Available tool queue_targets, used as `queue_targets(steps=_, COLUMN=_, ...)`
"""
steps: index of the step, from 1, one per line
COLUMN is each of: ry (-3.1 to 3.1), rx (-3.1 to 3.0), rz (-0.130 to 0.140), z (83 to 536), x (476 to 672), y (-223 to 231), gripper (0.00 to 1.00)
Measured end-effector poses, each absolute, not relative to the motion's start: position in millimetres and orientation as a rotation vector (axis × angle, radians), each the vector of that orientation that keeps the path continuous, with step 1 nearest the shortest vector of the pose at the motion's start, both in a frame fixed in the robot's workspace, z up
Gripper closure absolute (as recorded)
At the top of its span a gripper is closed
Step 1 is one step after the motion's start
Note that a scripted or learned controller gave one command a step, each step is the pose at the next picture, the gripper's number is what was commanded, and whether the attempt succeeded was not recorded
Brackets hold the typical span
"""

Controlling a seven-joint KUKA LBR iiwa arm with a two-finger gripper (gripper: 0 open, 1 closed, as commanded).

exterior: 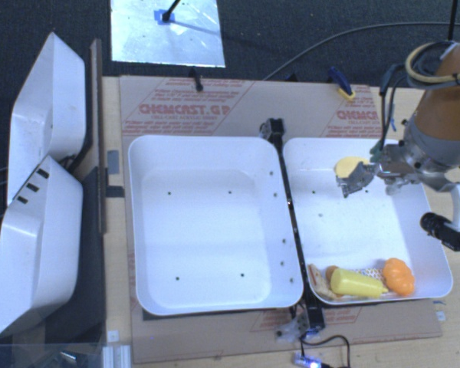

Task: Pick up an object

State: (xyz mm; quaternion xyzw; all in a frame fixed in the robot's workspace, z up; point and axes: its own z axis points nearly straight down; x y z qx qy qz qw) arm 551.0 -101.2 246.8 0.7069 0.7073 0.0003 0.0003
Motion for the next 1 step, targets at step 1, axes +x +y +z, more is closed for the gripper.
queue_targets(steps=1, ry=2.216, rx=2.230, rz=-0.006, z=188.8, x=542.0, y=-184.5, gripper=0.00)
